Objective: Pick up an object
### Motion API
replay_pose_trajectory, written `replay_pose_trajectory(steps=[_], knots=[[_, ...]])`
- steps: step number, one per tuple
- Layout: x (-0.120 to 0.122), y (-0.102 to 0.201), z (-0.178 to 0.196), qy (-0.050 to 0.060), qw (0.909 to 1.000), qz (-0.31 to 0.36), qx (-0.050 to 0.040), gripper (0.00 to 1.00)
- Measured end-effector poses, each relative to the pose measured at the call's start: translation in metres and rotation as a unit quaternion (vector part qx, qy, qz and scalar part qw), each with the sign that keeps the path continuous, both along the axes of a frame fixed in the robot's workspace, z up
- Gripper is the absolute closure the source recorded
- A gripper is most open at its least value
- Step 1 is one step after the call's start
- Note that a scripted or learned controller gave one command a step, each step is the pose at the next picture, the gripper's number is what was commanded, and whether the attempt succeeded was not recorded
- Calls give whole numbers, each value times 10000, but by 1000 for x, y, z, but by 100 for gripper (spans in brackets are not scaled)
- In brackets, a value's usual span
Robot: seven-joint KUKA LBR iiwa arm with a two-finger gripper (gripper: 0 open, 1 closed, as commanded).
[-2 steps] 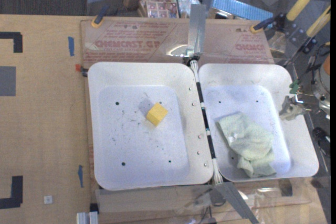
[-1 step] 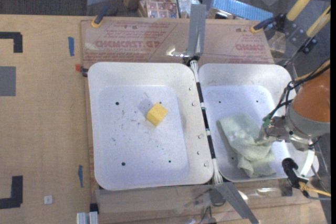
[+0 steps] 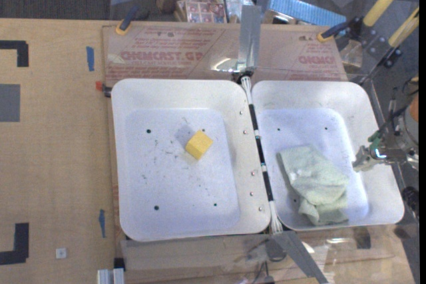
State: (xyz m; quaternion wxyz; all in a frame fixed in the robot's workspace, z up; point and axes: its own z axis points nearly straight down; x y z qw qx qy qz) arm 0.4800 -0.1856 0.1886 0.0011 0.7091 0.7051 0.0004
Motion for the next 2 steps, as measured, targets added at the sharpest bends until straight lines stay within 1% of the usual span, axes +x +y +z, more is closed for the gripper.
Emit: replay_pose_trajectory(steps=[1,2], knots=[[65,27,6,6,9574,-2888,1,100],[26,19,-96,-54,8816,-4720,35,100]])
